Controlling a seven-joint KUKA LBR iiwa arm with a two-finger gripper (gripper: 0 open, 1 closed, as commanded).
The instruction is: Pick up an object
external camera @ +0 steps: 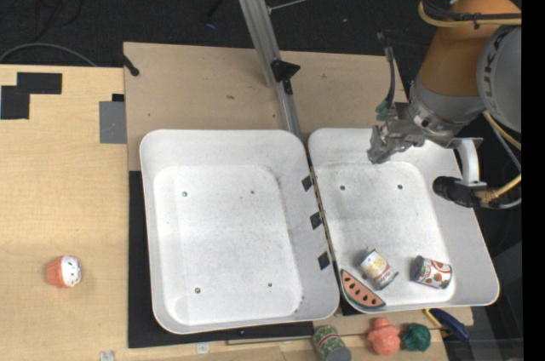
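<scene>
While the grey two-finger gripper (387,144) hangs over the far edge of the right white plastic bin (400,197) (whether anything is gripped I cannot tell), the small white labelled can (376,267) lies tilted by that bin's near wall.

The scene is viewed by 1 fixed camera, set above the bench (213,87) and tilted downward at a slant. Both white bins are taken in whole: the left bin (153,151) near the centre, the right bin (477,287) toward the right. The arm (464,53) is seen entering from the right. Moderate distance is kept, so floor and cables are included at the top.
</scene>
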